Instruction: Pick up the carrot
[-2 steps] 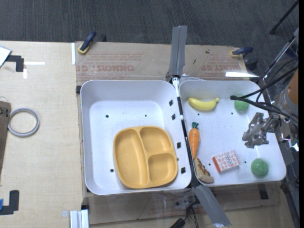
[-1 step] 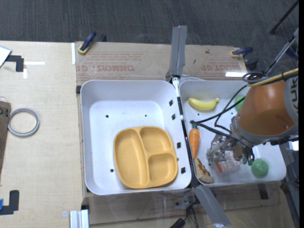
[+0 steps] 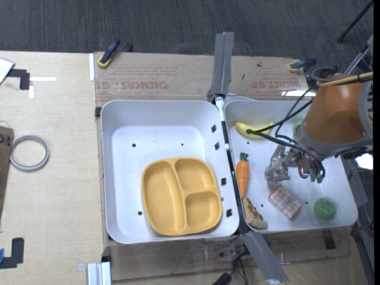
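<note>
hand (image 3: pixel 292 170) over right bin | carrot (image 3: pixel 242 177) beside divider | cardboard: "CHEMCO"

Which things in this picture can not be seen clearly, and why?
- End effector, camera view: too small and cluttered by cables to tell its state.
- Banana: a black cable crosses it, and the arm covers its far end.
- Right bin: the orange band and wrist hide its far right corner.
- Packet: the print is too small to read.
- Carrot: lies against the bin wall; its underside is hidden.
</note>
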You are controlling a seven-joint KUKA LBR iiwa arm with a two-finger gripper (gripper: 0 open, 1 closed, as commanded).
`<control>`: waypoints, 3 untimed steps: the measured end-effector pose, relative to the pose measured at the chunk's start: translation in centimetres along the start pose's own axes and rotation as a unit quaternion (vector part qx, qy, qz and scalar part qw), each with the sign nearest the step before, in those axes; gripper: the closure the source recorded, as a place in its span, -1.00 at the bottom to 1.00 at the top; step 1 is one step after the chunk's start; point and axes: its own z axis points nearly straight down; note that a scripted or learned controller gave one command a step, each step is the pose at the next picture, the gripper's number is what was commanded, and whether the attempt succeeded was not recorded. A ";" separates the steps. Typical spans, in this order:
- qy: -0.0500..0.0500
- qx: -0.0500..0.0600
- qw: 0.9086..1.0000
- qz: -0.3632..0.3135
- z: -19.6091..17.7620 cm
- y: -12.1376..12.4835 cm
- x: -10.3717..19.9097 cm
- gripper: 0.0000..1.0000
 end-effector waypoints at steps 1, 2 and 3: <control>0.001 -0.001 0.948 -0.318 0.0 -2.3 3.9 1.00; 0.001 -0.002 0.887 -0.462 0.1 -0.1 5.5 1.00; -0.001 -0.002 0.741 -0.672 0.0 1.3 5.5 1.00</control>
